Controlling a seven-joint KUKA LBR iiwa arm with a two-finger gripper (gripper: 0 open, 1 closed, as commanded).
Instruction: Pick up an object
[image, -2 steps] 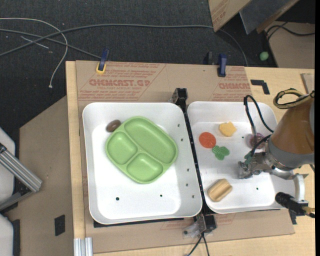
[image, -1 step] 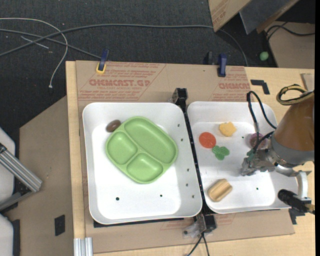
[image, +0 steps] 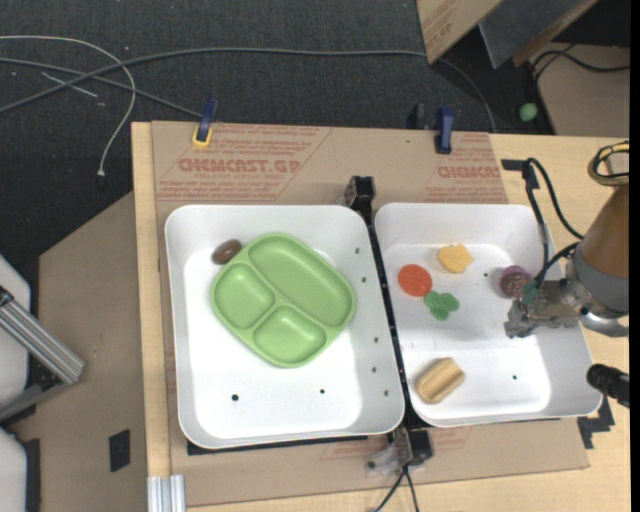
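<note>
Reaching in from right, arm (image: 610, 260) puts end effector (image: 522, 322) low over right bin (image: 560, 390), near its right wall. Cannot tell end effector's state; nothing seen gripped. Purple object (image: 514, 281) lies just beside it, toward bin's far side. Same bin: yellow piece (image: 455, 258), red round piece (image: 415, 279), green piece (image: 441, 304) touching red one, tan bread-like piece (image: 438, 380) near front. Left bin (image: 200, 380): green divided plate (image: 284, 298), small brown object (image: 228, 251) at its edge.

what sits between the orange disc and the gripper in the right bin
In the camera view, a green leafy piece lies between the orange disc and the gripper.
</note>
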